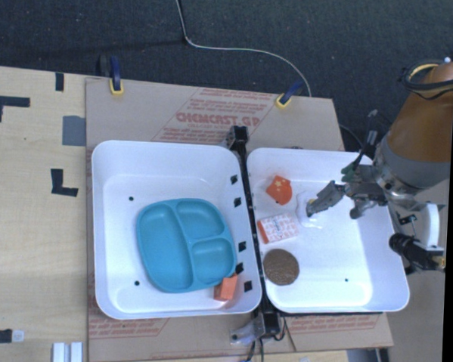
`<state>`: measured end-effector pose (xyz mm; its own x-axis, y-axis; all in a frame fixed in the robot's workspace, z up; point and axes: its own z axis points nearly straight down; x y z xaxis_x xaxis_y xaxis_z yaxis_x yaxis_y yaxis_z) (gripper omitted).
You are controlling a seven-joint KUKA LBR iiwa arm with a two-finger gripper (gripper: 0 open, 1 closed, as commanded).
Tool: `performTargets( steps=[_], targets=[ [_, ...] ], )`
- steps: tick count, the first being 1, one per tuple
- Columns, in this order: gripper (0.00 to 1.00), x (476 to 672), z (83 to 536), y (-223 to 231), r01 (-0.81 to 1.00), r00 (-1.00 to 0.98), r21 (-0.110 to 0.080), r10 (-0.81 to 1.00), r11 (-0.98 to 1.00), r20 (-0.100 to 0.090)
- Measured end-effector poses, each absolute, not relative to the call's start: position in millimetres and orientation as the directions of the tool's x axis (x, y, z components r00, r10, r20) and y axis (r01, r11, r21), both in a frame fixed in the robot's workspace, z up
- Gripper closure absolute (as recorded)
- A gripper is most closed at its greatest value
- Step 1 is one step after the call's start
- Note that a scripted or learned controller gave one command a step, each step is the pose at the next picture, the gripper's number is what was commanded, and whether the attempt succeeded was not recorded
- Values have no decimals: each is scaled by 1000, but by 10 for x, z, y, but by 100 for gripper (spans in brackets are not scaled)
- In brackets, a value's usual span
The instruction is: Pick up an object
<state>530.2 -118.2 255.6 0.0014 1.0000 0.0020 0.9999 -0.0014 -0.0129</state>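
Landmark: the black divider point(244, 208) between the two shallow white plastic bins.

Left of the divider, the left white bin point(111, 208) held a light-blue plastic tray with three compartments point(185, 244), lying flat and turned at a slant. A small orange block point(225, 288) sat just beside the tray's near-right corner, close against the divider.

Right of the divider, the right white bin point(365, 290) held three loose things. An orange, rounded-top plastic piece point(280, 190) stood nearest the divider toward the far side. Nearer the camera lay a small flat white packet with red print point(277, 229), close to the divider. Nearer again lay a round, flat brown disc point(281, 267), also close to the divider. The three were apart from one another.

The grey arm with its orange band point(423, 119) came in from the right. The two-finger gripper point(341, 199) hung over the right bin, right of the orange piece and the packet and apart from both. Its two dark fingers point(324, 198) stood spread, with nothing between them. No object was held.

The bins sat on a brown cardboard sheet point(215, 115) clamped at its far edge.
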Motion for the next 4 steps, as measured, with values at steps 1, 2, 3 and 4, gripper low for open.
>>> performTargets(
  steps=[1, 2, 3, 4],
  targets=[
    [0, 5324, 2614, -1179, 1000, -2, -2, 1000, 2, 1],
    [0, 5301, 2177, -1204, 1000, -1, -6, 1000, 1, 0],
    [0, 5262, 1696, -1282, 1000, 0, -7, 1000, 0, 0],
    [0, 5260, 1245, -1325, 1000, 0, -8, 1000, 0, 1]
  ],
)
